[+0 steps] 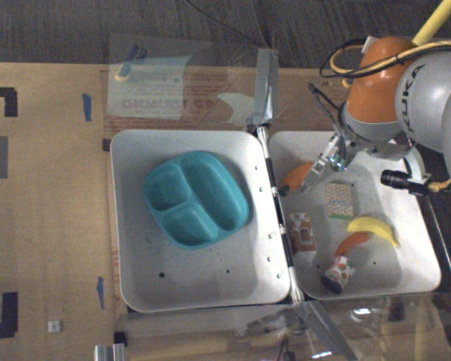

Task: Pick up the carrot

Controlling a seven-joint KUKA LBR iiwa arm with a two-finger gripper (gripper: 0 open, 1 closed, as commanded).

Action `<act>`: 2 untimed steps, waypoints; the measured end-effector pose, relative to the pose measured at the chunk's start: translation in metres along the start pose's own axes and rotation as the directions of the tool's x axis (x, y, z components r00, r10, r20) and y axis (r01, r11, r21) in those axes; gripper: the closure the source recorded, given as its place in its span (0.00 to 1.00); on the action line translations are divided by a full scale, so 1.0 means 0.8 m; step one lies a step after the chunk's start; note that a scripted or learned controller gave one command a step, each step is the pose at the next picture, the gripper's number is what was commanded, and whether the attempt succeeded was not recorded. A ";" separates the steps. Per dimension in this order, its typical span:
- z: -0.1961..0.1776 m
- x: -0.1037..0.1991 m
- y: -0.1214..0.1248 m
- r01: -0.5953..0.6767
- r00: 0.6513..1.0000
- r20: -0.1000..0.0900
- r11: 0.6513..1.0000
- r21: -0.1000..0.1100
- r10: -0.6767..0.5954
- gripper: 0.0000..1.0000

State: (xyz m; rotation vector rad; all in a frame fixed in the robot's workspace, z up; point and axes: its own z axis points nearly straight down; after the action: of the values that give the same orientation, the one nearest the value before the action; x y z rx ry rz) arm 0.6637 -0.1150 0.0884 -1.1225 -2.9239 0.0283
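Likely handling: carrot (351,241) light, stiff, slippery.
Hold: mid-body, away from the banana (372,228) touching it.
Jaws: cannot tell whether open or closed.

One camera hangs fixed above the bench (45,201), looking down at a slant from a moderate height. It takes in both white bins (128,224) whole, plus floor beyond the bench's far edge.

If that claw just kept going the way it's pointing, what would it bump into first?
Most likely the orange object by the right bin's left wall. The claw points down-left with its tip right at it. Whether it already touches is unclear from above.
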 end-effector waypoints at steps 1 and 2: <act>-0.013 -0.004 0.004 -0.001 1.000 0.013 1.000 -0.015 0.002 1.00; -0.133 0.087 0.046 0.018 1.000 0.006 1.000 -0.023 -0.018 1.00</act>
State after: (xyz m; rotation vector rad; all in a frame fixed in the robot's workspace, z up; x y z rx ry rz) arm 0.6381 -0.0400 0.1939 -1.1014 -2.9466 -0.0024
